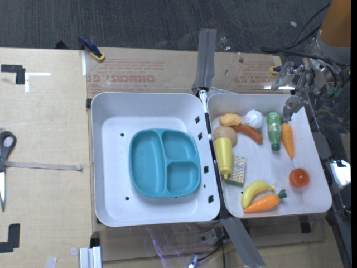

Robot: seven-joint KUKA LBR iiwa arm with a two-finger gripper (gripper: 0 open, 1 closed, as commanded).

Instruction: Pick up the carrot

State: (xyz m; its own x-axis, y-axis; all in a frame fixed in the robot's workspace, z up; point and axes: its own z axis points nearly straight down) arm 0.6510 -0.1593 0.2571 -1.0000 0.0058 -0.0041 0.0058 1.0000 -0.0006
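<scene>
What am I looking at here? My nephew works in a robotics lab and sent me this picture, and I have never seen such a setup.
This is one camera fixed above a workbench, looking down at a slant. Two shallow white bins sit side by side. The left bin holds a blue divided plate. The right bin holds toy food: a green bottle, a banana, a yellow bottle, a small red tomato and two carrots.

From the right edge a robot arm, with an orange band, reaches in. Its pincer hangs at the right bin's far side, just above the top of the carrot near the green bottle. The other carrot lies at the near edge beside the banana. Nothing can be seen gripped. The job is to pick up a carrot, and both lie in the bin.
</scene>
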